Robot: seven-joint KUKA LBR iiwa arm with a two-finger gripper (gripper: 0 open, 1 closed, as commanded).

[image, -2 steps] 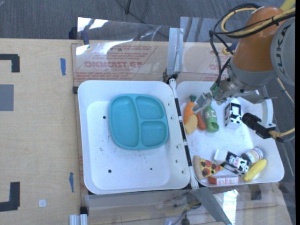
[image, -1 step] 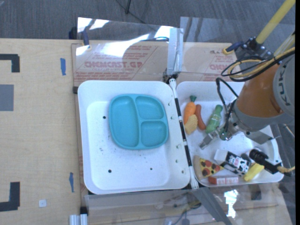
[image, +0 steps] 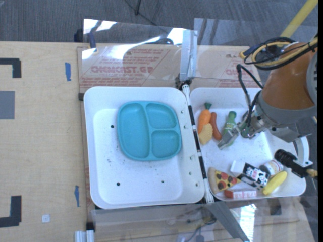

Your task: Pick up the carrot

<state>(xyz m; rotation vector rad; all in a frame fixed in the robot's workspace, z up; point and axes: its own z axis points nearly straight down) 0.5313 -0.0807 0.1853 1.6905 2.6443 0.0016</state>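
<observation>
you are looking down on a pale wooden desk (image: 40, 150) carrying two shallow white plastic bins side by side. the left white bin (image: 101, 185) contains a teal plastic plate with three compartments (image: 149, 130), lying flat near the bin's middle. the right white bin (image: 222, 95) holds the small items. the grey arm with the orange band (image: 287, 84) reaches in from the right and covers that bin's upper right part. its two-finger gripper (image: 228, 136) sits low over the bin's middle; you cannot tell from this view whether the fingers are released or clenched, and nothing is visibly between them. the orange toy carrot with a green top (image: 204, 118) lies in the upper left part of the right bin, near the gripper but apart from it. a red toy sausage (image: 216, 126) lies just beside the carrot on its right, and a pale yellow toy piece (image: 206, 133) touches the carrot's lower end. a toy pizza slice (image: 223, 179) and a yellow toy banana (image: 275, 182) lie along the near edge.
</observation>
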